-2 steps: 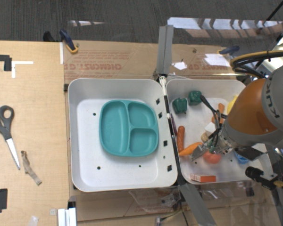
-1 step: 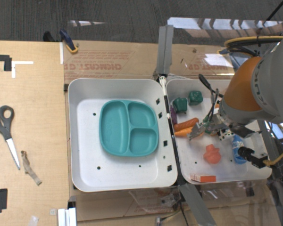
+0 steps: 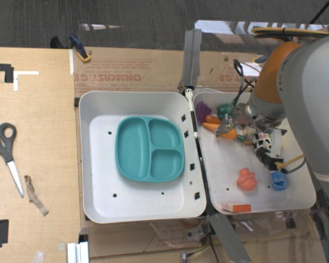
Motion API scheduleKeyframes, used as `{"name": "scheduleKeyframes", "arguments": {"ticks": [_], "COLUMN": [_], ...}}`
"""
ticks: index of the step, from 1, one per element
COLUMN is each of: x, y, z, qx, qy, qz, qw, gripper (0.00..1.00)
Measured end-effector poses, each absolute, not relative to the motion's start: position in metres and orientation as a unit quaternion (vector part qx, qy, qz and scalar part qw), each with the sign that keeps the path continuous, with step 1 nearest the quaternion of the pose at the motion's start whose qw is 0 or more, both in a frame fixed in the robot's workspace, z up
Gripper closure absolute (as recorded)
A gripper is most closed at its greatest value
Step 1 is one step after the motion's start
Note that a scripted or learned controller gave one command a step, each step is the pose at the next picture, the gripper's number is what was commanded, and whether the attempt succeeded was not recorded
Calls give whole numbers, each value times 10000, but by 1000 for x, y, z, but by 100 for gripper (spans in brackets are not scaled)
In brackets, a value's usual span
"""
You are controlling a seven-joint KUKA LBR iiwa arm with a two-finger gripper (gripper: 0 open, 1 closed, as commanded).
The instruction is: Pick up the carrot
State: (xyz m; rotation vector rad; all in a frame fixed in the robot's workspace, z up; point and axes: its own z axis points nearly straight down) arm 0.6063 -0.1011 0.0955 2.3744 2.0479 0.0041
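Arm: the grey arm (image 3: 312, 97) comes in from the right, orange band over the right bin (image 3: 263, 201), wrist angled down toward the bin's back-left corner.
Gripper: the gripper (image 3: 228, 126) is low in that corner, right at the toy pile. Honestly can't tell how it's set, too much clutter around the tip.
Carrot: the carrot (image 3: 215, 128) lies in the right bin near the divider, orange, just under the gripper tip, maybe touching it. Can't say it's held.
Neighbours: a purple toy (image 3: 202, 110) sits just behind the carrot, and a green thing (image 3: 225, 110) is beside that.
Rest of right bin: pink toy (image 3: 247, 179) and blue cup-like piece (image 3: 278, 181) toward the front.
Left bin: the left bin (image 3: 98, 196) holds a teal divided plate (image 3: 150, 148).
Bench: scissors (image 3: 5, 152) off to the left.
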Motion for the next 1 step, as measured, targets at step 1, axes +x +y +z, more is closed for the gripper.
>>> {"name": "scheduleKeyframes", "arguments": {"ticks": [1], "x": [604], "y": [-103], "z": [103], "qx": [7564], "qy": [6541], "qz": [-39], "qw": [8], "gripper": [100]}}
